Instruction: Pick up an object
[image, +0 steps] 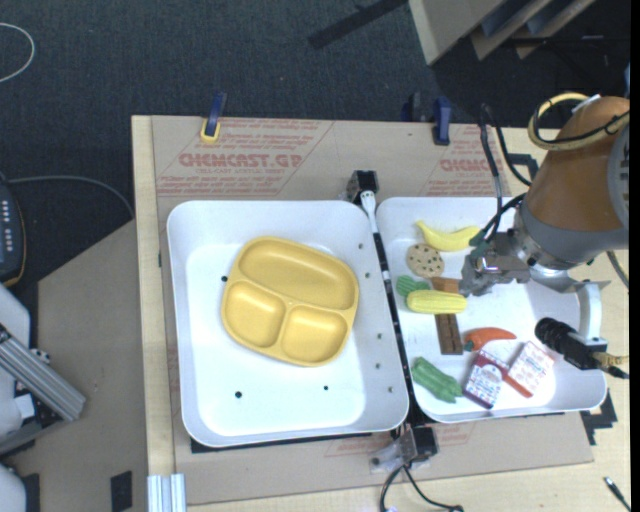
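The right bin (522, 308) holds toy food: a yellow banana (447, 236), a round cookie (425, 262), a yellow corn cob (436, 301) lying over a green piece (408, 285), a brown bar (449, 331), a red-orange chili (490, 337), a green pepper (436, 379) and two red-and-white packets (484, 383) (530, 368). My gripper (478, 272) hangs low in this bin, just right of the corn's end and below the banana. Nothing can be seen held in it.
The left bin (200, 300) carries a yellow divided plate (290, 300). The grey arm with its orange band (585, 120) comes in over the right bin's far right side. Clamps sit at the bench's back edge.
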